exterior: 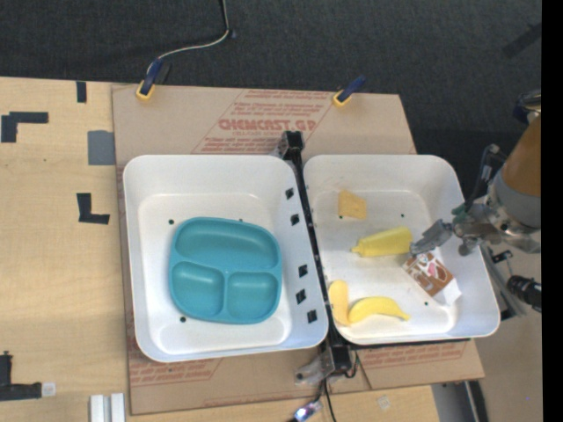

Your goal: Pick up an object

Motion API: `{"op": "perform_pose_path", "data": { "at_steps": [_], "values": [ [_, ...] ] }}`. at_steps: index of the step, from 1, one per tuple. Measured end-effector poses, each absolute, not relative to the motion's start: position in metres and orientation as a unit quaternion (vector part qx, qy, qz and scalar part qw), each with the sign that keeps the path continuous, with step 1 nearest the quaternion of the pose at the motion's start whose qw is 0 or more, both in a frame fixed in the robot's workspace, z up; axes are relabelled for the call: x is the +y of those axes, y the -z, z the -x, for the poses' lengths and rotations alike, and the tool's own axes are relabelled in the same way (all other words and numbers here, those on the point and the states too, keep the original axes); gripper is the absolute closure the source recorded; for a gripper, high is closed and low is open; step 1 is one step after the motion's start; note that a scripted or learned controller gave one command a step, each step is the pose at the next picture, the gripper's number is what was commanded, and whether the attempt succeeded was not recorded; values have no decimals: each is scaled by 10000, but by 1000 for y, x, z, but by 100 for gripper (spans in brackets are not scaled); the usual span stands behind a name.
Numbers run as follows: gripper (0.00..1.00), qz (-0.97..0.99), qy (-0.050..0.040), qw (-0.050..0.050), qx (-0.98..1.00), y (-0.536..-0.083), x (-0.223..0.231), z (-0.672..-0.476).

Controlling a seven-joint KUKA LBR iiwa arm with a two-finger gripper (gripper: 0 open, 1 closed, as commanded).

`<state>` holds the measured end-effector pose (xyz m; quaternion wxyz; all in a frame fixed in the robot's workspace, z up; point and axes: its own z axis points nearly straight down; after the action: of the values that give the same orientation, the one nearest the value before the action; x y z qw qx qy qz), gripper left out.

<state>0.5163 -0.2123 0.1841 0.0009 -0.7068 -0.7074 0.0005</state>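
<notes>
The right bin (440,176) holds a yellow cheese wedge (352,206), a yellow squeeze bottle (383,243), a banana (378,309), a small yellow piece (338,297) and a brown-and-white packet (432,276). My gripper (447,243) reaches in over this bin's right side. It hangs just above the packet and right of the bottle. It is open, its fingers (428,237) spread apart with nothing between them.
The left bin (141,183) holds a teal divided plate (225,269). A black divider (301,236) runs between the bins. Both bins rest on a cardboard sheet (255,121) held by clamps. The grey arm (519,183) comes in at the right edge.
</notes>
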Motion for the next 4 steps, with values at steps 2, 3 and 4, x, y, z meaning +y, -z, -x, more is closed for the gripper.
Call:
{"op": "perform_pose_path", "data": {
  "at_steps": [2, 3, 4],
  "values": [
    [100, 7082, 22, -160, -7058, -118, -196, -494],
    [100, 7046, 16, -19, -7096, -183, -146, -544],
    [100, 7074, -10, 18, -7068, -80, -105, -489]
  ]
}}
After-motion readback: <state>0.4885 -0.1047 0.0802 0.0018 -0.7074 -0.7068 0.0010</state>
